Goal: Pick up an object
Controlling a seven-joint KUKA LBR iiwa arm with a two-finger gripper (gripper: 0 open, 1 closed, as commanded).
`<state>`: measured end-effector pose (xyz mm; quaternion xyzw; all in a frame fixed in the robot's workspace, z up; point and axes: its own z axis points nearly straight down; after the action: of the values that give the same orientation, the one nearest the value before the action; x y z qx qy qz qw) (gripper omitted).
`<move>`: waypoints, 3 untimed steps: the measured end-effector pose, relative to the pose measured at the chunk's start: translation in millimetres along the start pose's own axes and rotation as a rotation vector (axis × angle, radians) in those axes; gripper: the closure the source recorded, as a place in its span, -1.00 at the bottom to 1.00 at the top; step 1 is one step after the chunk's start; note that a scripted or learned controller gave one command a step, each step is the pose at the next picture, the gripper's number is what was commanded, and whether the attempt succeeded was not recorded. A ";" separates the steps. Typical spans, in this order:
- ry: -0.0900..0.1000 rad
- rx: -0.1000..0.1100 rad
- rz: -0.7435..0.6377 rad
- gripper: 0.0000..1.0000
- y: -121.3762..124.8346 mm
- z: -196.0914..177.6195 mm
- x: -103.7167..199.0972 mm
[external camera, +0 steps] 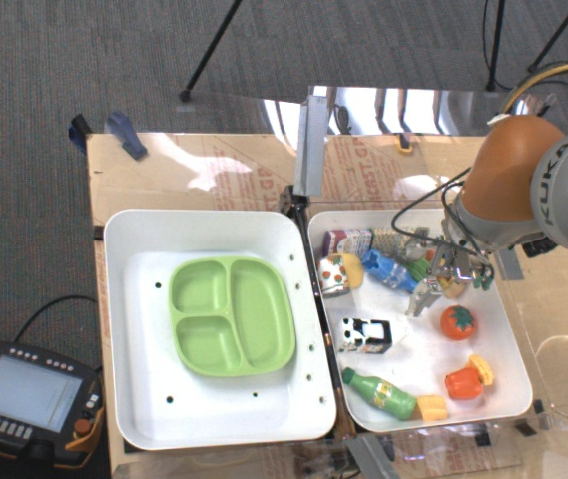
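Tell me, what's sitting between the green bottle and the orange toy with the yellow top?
In the camera view, a small yellow block lies between the green bottle and the orange toy, close by the bottle's base, on the right bin's white floor.

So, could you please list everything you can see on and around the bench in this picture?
Bins: two, white, side by side on the bench.
Divided plate: one, light green, in the left bin.
Tomato toy: one, red, right bin.
Bottle: one, green, right bin, near front.
Cow-patterned box: one, black and white, right bin centre.
Orange-red toy: one, right bin, front right.
Blue packet: one, right bin, towards the back.
Pendant: one, dark with screen, left of the bench.
Gripper: one, over the right bin.
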<state>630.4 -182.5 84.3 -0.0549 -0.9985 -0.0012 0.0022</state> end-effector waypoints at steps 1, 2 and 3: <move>-0.005 -0.001 0.098 -1.00 76.8 -3.6 12.2; -0.004 0.002 0.077 -1.00 86.5 -3.8 14.2; -0.006 0.003 0.044 -1.00 -12.7 -3.9 54.2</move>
<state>575.1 -189.2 88.4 -0.0766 -0.9971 0.0007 -0.0005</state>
